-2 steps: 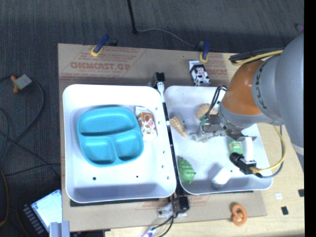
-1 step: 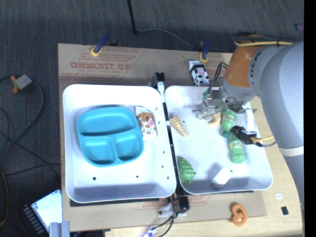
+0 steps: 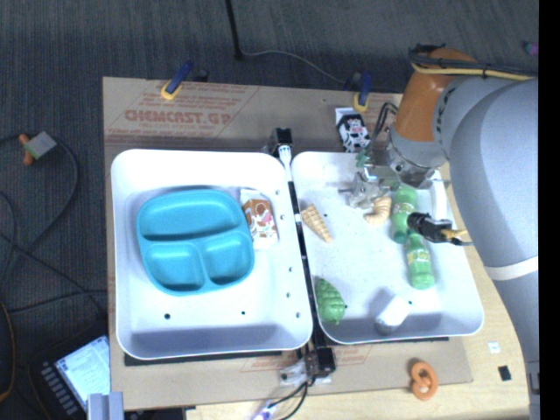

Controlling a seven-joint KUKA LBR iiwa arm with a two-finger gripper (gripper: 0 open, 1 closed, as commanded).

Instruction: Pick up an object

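Nearest, at the right bin's (image 3: pixel 302 234) front edge, a white block (image 3: pixel 393 311) and a green toy (image 3: pixel 330 300) are lying; both are being judged light, the toy bumpy and somewhat soft. Further back, by the right wall, green bottles (image 3: pixel 415 234) are being judged smooth, rigid and prone to rolling, best taken across the middle. A ridged cone (image 3: pixel 317 222) is lying near the left wall. At the far right corner the gripper (image 3: pixel 372 184) is being held just over a tan piece (image 3: pixel 380 207); whether it is released or clenched cannot be told.
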